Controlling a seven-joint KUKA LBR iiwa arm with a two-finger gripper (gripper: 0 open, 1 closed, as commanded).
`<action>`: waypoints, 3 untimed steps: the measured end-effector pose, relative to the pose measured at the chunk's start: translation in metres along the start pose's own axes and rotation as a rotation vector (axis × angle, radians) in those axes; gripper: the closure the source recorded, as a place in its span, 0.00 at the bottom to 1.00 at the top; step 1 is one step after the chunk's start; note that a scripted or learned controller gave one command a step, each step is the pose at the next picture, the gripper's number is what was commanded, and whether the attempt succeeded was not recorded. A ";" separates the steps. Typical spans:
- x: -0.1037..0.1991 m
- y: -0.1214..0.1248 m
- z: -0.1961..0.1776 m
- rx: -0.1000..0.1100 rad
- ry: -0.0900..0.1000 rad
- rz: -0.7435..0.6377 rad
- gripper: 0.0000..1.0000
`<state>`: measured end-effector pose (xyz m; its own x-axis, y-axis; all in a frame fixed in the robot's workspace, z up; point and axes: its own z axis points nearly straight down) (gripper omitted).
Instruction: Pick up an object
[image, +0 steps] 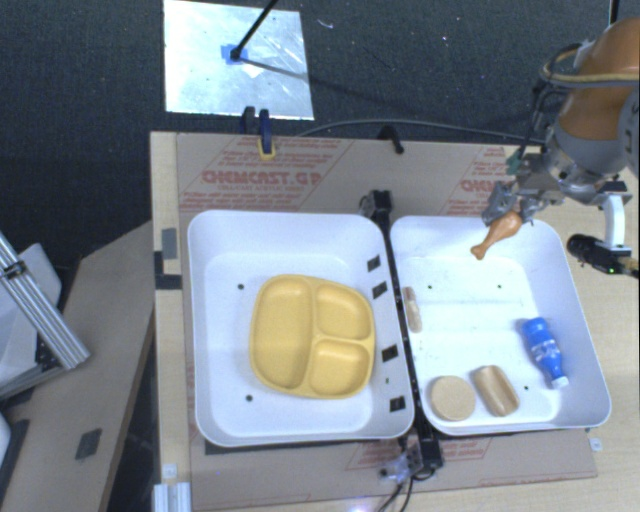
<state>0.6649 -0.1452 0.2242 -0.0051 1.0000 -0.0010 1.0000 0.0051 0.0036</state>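
My gripper (518, 210) hangs over the far edge of the right bin (575, 290), below the arm's orange band. A tan toy drumstick (494, 238) sticks out down and to the left from between its fingers, lifted off the bin floor. On the right bin's floor lie a blue bottle (543, 350) at the right, a tan bread piece (495, 390) and a round tan disc (452, 397) at the near side, and a small tan stick (411, 308) by the left wall.
The left bin (225, 290) holds a yellow divided plate (312, 335). A black divider with clips (393, 300) runs between the bins. A metal rail (40, 310) juts in at the left, beyond the bench.
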 end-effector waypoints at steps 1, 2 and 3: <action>0.057 -0.016 0.008 0.004 0.003 -0.003 1.00; 0.105 -0.031 -0.004 0.003 0.003 -0.004 1.00; 0.162 -0.049 0.005 0.006 0.003 -0.004 1.00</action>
<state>0.6155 0.0162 0.2188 -0.0090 1.0000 0.0018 1.0000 0.0090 -0.0023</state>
